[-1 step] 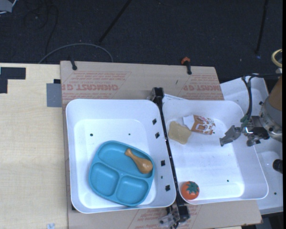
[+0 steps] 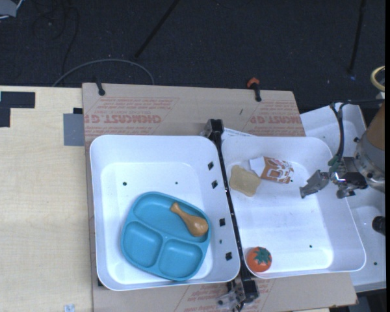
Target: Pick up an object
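While the gripper (image 2: pixel 314 184) hangs over the right edge of the right bin (image 2: pixel 292 255), reaching in from the arm (image 2: pixel 370 164) at the side, nothing lies between its fingers, and whether they stand apart or together cannot be told from this slant. Nearest to the tool, just to its left inside the same bin, lies a crumpled white and orange wrapper (image 2: pixel 273 169). Beyond that, farther left and touching the wrapper's edge, sits a pale yellow sponge-like block (image 2: pixel 244 181) close to the dividing wall. Below and to the left of the tool, well apart from it, an orange tomato-like toy with a green top (image 2: pixel 259 259) rests in the bin's near left corner.

Farthest from the tool, across the black divider (image 2: pixel 225 200), the left bin (image 2: pixel 117 161) holds a blue compartment plate (image 2: pixel 164 236). A tan toy drumstick (image 2: pixel 189 219) lies tilted across the plate's upper right section, its thick end pointing toward the tool's side.
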Available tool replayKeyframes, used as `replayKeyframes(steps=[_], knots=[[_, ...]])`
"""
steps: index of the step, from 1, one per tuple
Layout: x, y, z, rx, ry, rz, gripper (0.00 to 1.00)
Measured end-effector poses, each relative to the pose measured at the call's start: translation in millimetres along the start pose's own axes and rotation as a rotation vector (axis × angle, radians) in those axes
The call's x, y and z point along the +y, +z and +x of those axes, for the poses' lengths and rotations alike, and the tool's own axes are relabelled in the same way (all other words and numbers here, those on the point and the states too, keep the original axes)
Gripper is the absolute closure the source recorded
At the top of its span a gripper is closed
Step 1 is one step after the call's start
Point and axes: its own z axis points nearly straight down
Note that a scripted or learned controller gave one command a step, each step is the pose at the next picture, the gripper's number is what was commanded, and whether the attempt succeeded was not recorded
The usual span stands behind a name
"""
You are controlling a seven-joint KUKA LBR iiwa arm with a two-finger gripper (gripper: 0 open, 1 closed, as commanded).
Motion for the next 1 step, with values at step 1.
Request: replayKeyframes(steps=[1], knots=[[-4.6, 44.1, -1.1, 0.002, 0.0, 0.006, 0.0]])
